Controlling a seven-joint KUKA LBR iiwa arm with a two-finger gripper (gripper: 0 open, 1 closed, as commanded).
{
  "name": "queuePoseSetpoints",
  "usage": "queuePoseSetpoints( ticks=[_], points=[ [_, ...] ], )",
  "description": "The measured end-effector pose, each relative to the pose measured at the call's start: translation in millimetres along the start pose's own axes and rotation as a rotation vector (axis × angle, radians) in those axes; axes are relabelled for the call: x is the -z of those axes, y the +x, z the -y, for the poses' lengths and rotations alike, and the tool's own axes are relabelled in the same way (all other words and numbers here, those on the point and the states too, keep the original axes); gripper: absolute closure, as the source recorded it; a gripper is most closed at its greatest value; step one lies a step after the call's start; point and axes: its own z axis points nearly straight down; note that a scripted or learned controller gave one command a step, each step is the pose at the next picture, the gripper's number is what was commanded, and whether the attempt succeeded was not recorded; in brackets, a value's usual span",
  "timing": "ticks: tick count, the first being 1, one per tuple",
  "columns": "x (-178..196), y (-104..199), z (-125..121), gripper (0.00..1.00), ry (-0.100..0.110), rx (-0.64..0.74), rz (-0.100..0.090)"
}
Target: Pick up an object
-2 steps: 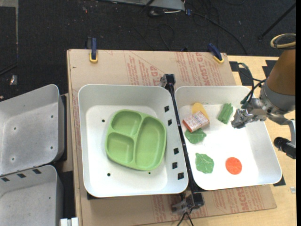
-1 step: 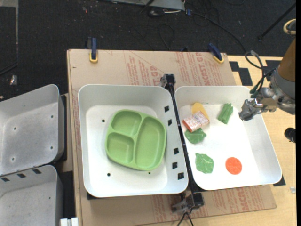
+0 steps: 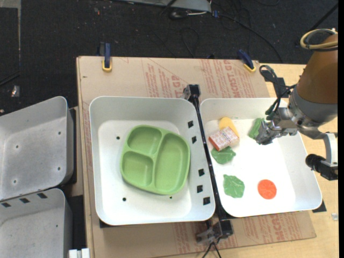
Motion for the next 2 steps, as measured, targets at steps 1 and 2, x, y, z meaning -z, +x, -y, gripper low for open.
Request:
queuePoseSetpoints(
  ticks=[1,2],
  points=[
    [1,60,-1,1.0,-0.001,0.001,0.0],
    [-7,118,14,1.0,0.001,0.001,0.0]
  ],
)
